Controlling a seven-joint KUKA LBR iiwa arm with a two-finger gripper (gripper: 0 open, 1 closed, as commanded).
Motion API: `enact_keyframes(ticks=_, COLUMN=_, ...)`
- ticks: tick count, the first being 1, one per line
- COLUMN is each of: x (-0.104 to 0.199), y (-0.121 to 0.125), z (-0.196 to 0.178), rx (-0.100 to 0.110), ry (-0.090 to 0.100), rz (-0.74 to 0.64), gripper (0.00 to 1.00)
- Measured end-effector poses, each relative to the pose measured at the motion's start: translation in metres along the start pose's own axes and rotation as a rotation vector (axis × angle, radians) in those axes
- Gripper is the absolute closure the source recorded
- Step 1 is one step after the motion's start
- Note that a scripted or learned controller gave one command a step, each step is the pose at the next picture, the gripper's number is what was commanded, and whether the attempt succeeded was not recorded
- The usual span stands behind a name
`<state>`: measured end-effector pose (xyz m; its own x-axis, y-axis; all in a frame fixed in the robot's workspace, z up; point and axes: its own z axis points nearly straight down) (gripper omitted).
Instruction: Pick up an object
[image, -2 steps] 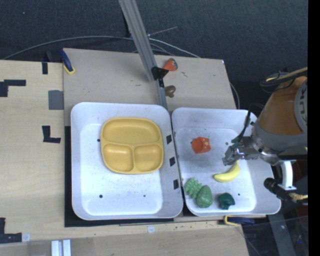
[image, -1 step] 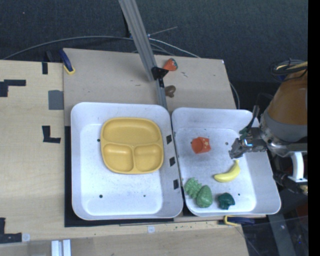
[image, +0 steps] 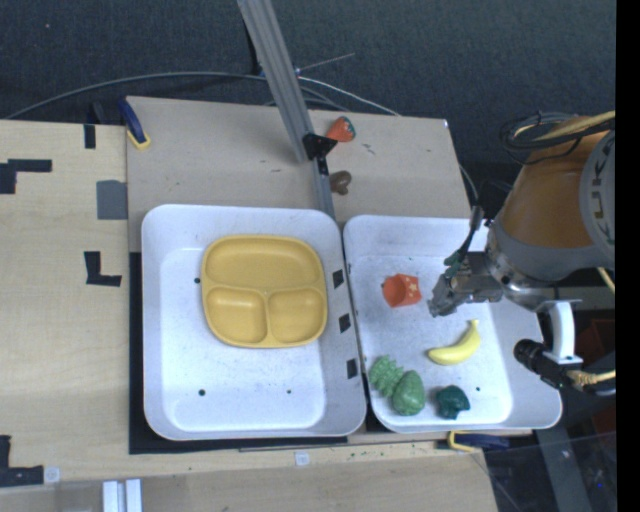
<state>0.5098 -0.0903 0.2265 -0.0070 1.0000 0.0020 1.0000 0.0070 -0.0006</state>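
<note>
In the right bin (image: 520, 400) lie a small orange-red object (image: 402, 290), a yellow banana (image: 455, 345), a green leafy toy (image: 397, 384) and a dark teal object (image: 452, 401). My gripper (image: 445, 297) hangs over this bin, just right of the orange-red object and above the banana's upper end. Nothing shows between its fingers. The dark gripper body hides how far apart they stand.
The left bin (image: 170, 390) holds a yellow divided plate (image: 264, 289). A grey pole (image: 280, 70) slants in from the top, with a small orange item (image: 342, 128) and a brown one (image: 340, 182) on the bench behind the bins. The orange-banded arm (image: 555, 215) fills the right side.
</note>
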Motion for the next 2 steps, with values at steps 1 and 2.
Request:
enact_keyframes(ticks=1, x=0.05, y=-0.009, z=0.01, rx=0.003, ry=0.0, rz=0.001, gripper=1.0)
enact_keyframes(ticks=2, x=0.105, y=-0.024, z=0.007, rx=0.003, ry=0.0, rz=-0.001, gripper=1.0)
